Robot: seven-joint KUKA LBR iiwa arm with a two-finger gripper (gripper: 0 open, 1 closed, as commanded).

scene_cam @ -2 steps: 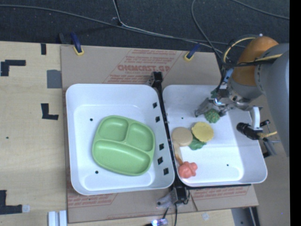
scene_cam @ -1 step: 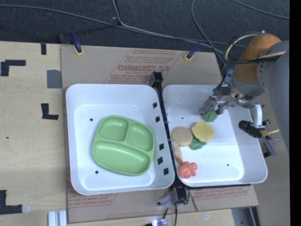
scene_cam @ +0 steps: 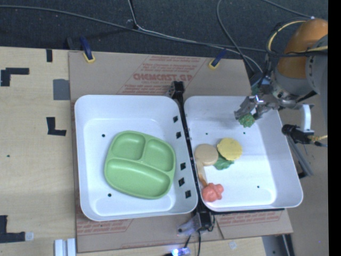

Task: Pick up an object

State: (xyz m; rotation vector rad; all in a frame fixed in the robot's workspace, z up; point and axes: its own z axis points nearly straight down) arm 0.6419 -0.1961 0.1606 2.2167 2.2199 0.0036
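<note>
Nearest the camera, at the front of the right bin, lies a small red-orange toy, with a tan stick running back from it along the divider. Just behind sit a beige round piece and a yellow round piece, side by side and touching, with a dark green scrap tucked under the yellow one. The left bin holds a green divided plate, lying flat and untouched.

Farther back, over the rear right part of the right bin, the gripper hangs at the end of the grey arm. A small green object sits between its fingertips (it looks like a toy leafy piece, too small to name surely), so the fingers seem closed on it.

By my reading the grasp is made and the object is probably clear of the bin floor, though the slant makes that hard to confirm. What remains is carrying it clear without a slip.
</note>
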